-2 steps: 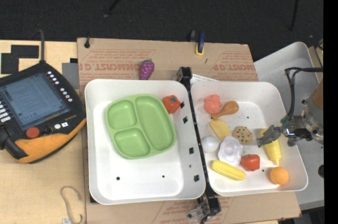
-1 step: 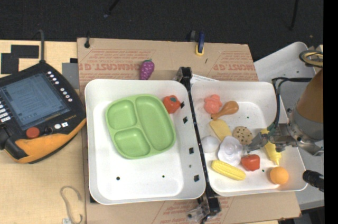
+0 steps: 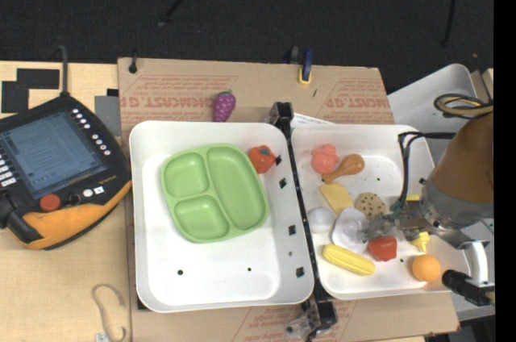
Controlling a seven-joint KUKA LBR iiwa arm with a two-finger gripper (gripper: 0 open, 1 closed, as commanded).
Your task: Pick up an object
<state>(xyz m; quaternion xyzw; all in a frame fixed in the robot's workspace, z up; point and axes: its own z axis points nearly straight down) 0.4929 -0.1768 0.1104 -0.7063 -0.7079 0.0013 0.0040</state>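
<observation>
The right bin (image 3: 387, 140) holds toy food. There is a pink piece (image 3: 324, 159), a brown drumstick (image 3: 349, 166), a yellow cheese wedge (image 3: 335, 196), a speckled cookie (image 3: 370, 205), a white piece (image 3: 348, 226), a yellow corn cob (image 3: 348, 260), a red piece (image 3: 384, 248) and an orange ball (image 3: 425, 269). My gripper (image 3: 385, 225) hangs low in this bin, just above the red piece and right of the white piece, beside the cookie. The view does not show anything held in it.
The left bin (image 3: 153, 252) carries a green divided plate (image 3: 214, 193) with a red tomato-like toy (image 3: 260, 159) at its upper right corner. A purple grape toy (image 3: 223, 105) lies on the cardboard behind the bins. A teach pendant (image 3: 56, 163) rests at the far left.
</observation>
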